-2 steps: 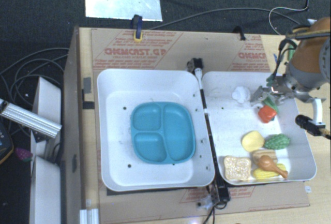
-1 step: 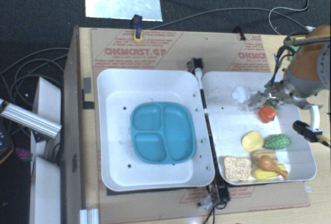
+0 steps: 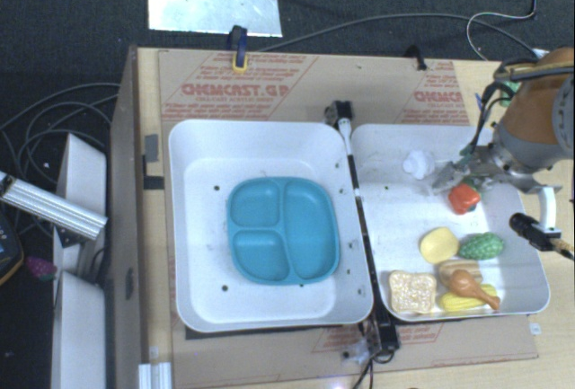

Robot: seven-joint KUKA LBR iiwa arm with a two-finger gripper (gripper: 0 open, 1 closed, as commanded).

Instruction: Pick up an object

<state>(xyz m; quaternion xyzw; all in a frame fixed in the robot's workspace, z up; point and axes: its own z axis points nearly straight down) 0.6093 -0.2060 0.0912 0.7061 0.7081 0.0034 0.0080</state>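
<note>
My gripper (image 3: 464, 177) reaches in from the right over the back half of the right bin (image 3: 386, 225), below the orange band of the arm (image 3: 539, 109). A red toy vegetable with a green top (image 3: 464, 198) lies directly under it, touching or almost touching it. A small white crumpled object (image 3: 416, 164) rests just left of the gripper. Toward the front of the bin lie a yellow round fruit (image 3: 438, 244), a green knobbly toy (image 3: 482, 245), a tan cracker-like square (image 3: 411, 292), a brown drumstick (image 3: 471, 285) and a yellow piece (image 3: 460, 303).
The left bin (image 3: 202, 225) holds a blue divided plate (image 3: 282, 229). A black divider rail (image 3: 358, 207) runs between the bins. A black part of the arm (image 3: 535, 233) juts over the right bin's right edge. Cables lie behind the bench.
</note>
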